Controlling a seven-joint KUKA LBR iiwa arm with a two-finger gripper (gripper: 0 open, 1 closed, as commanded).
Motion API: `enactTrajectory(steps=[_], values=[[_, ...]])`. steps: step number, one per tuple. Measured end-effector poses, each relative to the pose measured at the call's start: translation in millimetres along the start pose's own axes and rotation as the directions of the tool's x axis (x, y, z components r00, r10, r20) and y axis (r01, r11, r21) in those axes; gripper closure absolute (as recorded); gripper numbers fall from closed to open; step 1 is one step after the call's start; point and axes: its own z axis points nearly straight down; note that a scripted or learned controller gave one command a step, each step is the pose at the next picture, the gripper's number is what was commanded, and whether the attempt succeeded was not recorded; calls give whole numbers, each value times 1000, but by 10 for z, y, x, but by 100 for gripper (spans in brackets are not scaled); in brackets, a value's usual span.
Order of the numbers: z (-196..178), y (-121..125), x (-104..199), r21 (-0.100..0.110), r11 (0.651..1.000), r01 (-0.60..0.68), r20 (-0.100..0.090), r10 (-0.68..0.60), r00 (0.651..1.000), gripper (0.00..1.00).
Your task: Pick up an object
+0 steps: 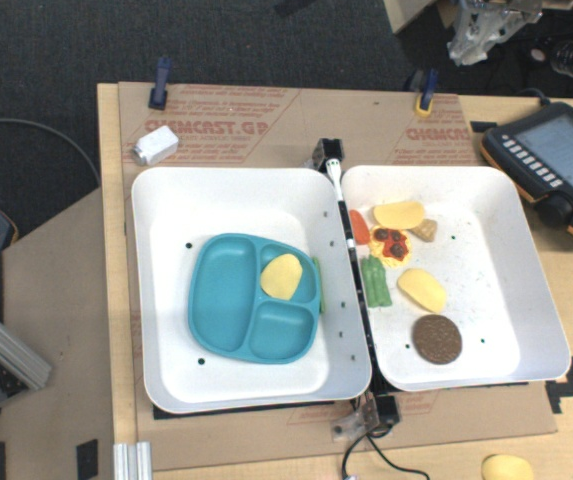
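Note:
My gripper (478,34) hangs high at the top right, beyond the bench's far edge and well above the bins, with nothing seen in it. The right bin (506,203) holds several food toys: a yellow slice (399,214), a red-orange piece (359,227), a dark red and yellow cluster (391,245), a small tan piece (425,231), a green pod (375,280), a yellow potato shape (422,289) and a brown round cookie (436,338). In the left bin (166,218) lies a teal divided plate (228,298) with a yellow piece (282,276) in its upper right compartment.
A small white block (156,145) lies on the cardboard behind the left bin. Clamps (159,83) (426,93) grip the board's far edge. A handheld control pendant (551,158) lies at the right, and a yellow object (506,466) at the bottom right.

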Motion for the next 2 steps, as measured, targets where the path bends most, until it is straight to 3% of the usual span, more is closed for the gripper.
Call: enactTrajectory(steps=[1, 2], values=[[256, -668, -684, 17, 1000, -11, 0, 11, 1000, 100], [142, -628, -642, 8, 1000, -4, 1, 4, 1000, 100]])
